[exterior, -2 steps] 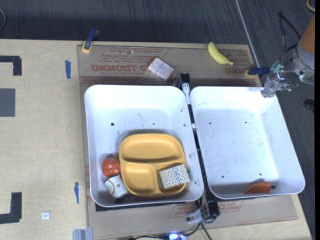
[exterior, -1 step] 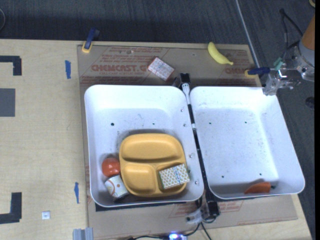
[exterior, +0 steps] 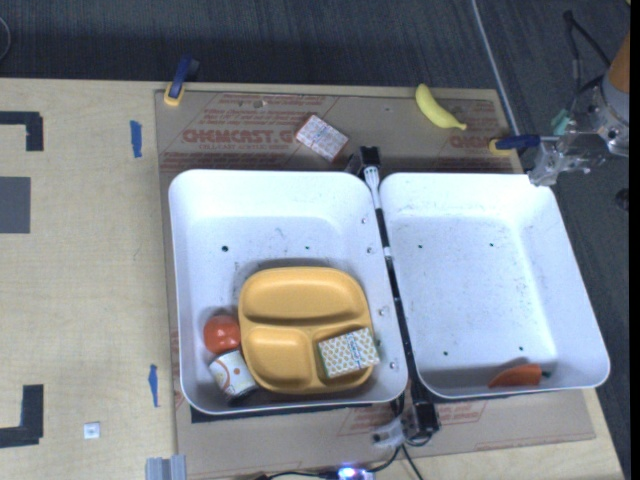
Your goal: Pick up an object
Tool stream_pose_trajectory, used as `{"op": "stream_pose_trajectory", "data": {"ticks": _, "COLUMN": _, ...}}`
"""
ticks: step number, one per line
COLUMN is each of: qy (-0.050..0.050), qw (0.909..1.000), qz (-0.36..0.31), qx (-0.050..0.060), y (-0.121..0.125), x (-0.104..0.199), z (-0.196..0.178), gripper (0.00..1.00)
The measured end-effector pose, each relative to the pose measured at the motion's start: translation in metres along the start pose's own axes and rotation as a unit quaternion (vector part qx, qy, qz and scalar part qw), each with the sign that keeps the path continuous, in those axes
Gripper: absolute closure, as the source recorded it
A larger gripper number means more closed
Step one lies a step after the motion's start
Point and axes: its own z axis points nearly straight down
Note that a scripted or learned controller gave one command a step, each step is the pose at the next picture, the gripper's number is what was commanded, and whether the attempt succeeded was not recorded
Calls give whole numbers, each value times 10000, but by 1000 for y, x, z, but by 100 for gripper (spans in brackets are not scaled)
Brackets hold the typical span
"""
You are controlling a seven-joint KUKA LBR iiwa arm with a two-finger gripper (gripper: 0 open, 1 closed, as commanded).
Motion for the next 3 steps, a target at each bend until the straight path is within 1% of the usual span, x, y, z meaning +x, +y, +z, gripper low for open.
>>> {"op": "stream_pose_trajectory", "data": {"ticks": 1, "qy": 26, "qw": 10000, "qz": 0, "qx": 36, "y": 5, "x": 46, "z": -44, "gripper": 100}}
{"op": "stream_pose_trajectory", "data": {"ticks": 2, "qy": 36, "qw": 10000, "qz": 2, "qx": 63, "y": 1, "x": 118, "z": -10, "gripper": 100}}
{"op": "stream_pose_trajectory", "data": {"ticks": 3, "qy": 27, "qw": 10000, "qz": 3, "qx": 40, "y": 5, "x": 122, "z": -29, "gripper": 100}}
